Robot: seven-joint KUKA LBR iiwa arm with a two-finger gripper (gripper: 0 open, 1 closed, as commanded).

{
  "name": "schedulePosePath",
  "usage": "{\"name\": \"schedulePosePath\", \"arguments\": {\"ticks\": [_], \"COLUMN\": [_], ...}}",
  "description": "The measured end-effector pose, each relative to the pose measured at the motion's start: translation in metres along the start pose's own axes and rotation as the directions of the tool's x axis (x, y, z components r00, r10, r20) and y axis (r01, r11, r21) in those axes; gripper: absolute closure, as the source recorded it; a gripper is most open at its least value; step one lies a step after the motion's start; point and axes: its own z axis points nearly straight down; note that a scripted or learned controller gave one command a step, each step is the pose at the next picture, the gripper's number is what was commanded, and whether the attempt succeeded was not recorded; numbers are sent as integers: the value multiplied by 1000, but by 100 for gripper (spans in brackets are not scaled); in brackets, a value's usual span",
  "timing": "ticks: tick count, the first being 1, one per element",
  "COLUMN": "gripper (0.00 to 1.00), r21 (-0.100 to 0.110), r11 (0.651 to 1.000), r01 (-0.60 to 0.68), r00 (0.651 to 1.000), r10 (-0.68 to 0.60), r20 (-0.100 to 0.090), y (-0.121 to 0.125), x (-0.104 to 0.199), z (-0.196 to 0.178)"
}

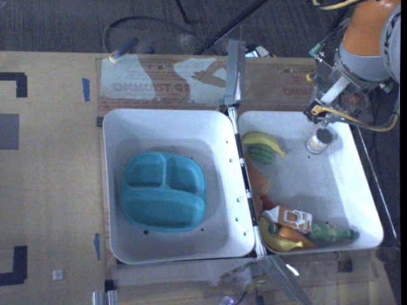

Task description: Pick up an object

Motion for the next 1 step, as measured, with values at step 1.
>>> {"name": "schedulePosePath", "arguments": {"ticks": [1], "gripper": [100], "r21": [1], "r11": [997], "r01": [-72], "r00": [997], "r10": [72], "r20": [-3], "y": [-73], "x": [11], "z": [24]}}
